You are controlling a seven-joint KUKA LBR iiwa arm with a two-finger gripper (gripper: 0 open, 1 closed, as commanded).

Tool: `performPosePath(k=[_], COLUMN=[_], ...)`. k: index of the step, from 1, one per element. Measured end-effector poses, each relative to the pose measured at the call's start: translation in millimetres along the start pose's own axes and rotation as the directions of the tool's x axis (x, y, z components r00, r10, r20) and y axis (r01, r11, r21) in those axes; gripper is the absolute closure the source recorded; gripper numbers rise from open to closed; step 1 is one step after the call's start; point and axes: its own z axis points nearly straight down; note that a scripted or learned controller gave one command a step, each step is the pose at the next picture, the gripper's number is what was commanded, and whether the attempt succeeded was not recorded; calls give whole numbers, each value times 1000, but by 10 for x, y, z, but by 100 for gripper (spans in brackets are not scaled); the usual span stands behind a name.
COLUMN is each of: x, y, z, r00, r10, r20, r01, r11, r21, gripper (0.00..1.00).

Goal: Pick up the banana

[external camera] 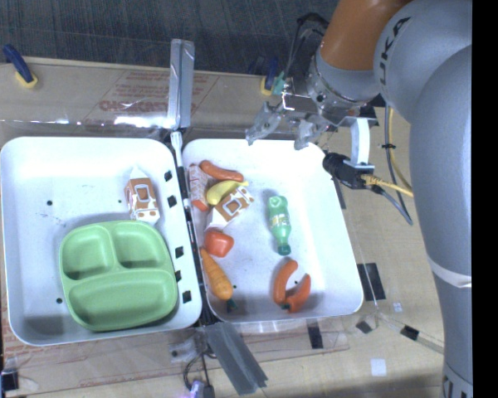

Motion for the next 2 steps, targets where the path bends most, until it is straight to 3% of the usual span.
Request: performPosePath(k=[1,2], x=[-809,-763], y=[42,234], z=[-1102,-1416], r00=[996,996], r10=[87,94], r20=[0,1], r01=[-87,-94], r11=[996,996], r21=[-6,-6], gripper=[0,0])
